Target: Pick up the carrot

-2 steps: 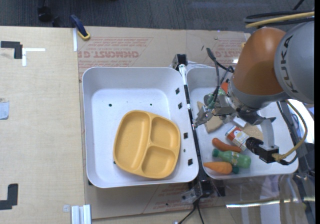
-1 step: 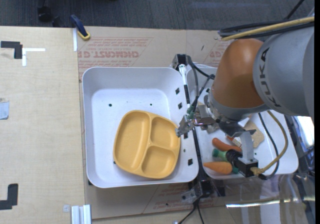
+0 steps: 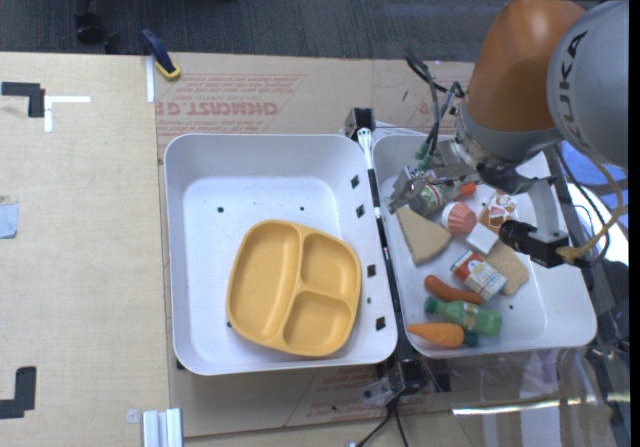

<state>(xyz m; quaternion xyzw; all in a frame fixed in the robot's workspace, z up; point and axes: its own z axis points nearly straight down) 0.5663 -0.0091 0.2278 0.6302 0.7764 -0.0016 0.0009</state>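
The carrot (image 3: 437,335), orange with a tapered tip, lies near the front edge of the right bin (image 3: 560,320). It rests just in front of a green bottle (image 3: 466,315). My gripper (image 3: 412,187) hangs over the back left part of that bin, well behind the carrot and apart from it. It is close above a tan bread slice (image 3: 423,235) and a small round can (image 3: 432,199). The wrist hides much of the gripper.
A yellow divided plate (image 3: 295,287) sits in the left bin (image 3: 200,235). The right bin also holds an orange-red sausage (image 3: 452,290), a small printed carton (image 3: 481,275), a red-and-white piece (image 3: 461,219) and a second bread slice (image 3: 512,267).
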